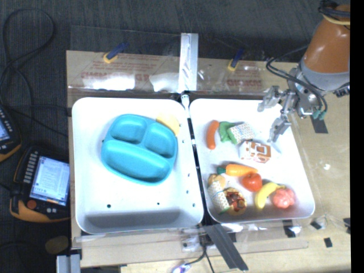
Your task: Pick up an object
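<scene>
There's the arm [329, 44]: a rounded orange band up top, grey casing under it, dark cables looping off its side. Down at the end, a metal gripper [274, 117], silvery, with two thin fingers.

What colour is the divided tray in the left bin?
Light blue. The divided tray shows plainly in the camera view, lying in the left bin.

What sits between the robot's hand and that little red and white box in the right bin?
Nothing visible. The hand hangs over the right bin's upper right part, and bare white floor separates it from the red and white box.
</scene>
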Robot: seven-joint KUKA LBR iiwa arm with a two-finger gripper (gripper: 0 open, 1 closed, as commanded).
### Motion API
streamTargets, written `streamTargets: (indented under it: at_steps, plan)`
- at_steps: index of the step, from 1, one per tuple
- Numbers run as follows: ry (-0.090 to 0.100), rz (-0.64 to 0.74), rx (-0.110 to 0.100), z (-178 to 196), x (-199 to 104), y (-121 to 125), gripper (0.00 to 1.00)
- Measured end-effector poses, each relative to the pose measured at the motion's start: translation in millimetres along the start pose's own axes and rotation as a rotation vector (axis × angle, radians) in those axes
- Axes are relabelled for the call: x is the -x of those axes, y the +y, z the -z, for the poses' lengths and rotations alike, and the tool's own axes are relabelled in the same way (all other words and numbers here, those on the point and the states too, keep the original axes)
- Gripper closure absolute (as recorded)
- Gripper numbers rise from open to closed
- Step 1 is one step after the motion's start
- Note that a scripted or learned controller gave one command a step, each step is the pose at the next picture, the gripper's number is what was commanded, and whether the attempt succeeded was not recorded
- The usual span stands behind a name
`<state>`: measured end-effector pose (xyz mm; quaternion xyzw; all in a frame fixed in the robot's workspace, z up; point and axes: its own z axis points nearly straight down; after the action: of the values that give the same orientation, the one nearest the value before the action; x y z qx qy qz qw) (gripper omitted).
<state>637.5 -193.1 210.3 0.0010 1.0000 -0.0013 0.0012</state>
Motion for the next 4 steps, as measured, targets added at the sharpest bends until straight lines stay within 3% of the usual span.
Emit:
streamTargets:
  at_steps: [1,2,3,4]
  plan:
    - [-0.002,0.135,0.000,37.5,13.8,52.3,0.00]
    - [0.001,-0.177,0.001,-86.9,10.9,72.8,0.00]
    - [-0.019,-0.442,0.002,-116.5,-19.9,95.7,0.00]
    - [-0.024,-0.694,0.007,-116.1,-96.0,80.5,0.00]
